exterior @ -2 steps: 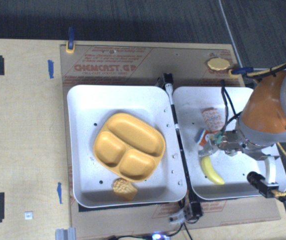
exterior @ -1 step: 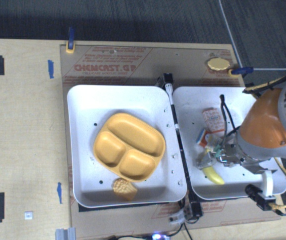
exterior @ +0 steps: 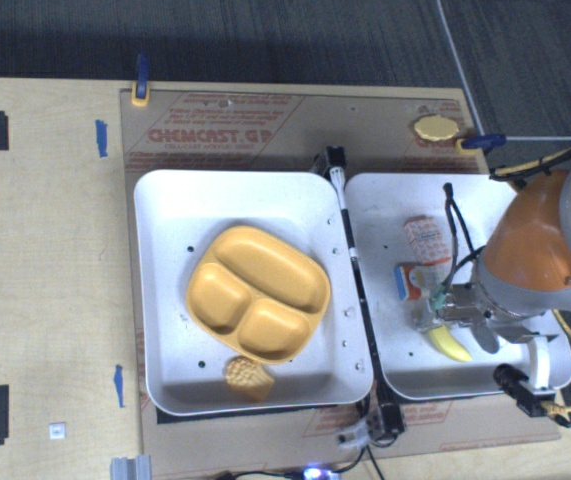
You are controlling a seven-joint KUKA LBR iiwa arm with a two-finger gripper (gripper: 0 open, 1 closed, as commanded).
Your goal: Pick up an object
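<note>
While the arm leans in from the right, these are the things on the bench:

Left bin (exterior: 160, 268): white and shallow; a yellow three-compartment tray (exterior: 257, 293) lies in the middle of it, tilted on a diagonal.
Waffle (exterior: 247, 374): small, tan, round toy piece just below the tray's lower edge, near the bin's front wall.
Right bin (exterior: 385, 298): white, set just beside the left bin, with a dark divider strip between them.
Arm (exterior: 540, 248): grey with an orange band, covering the right part of the right bin.
Gripper (exterior: 448, 311): low over the bin floor, among the small items; how far its fingers stand apart I cannot tell from here, nor whether anything sits between them.
Banana (exterior: 450, 344): small, yellow, curved, lying in the right bin just below the gripper, its right end hidden under the wrist.
Packet (exterior: 426, 240): white with reddish print, above the gripper.
Blue-and-red item (exterior: 411, 280): small, just left of the gripper.
Cardboard sheet (exterior: 215, 128): brown, printed, under both bins.
Round yellow disc (exterior: 436, 128): on the cardboard behind the right bin.
</note>
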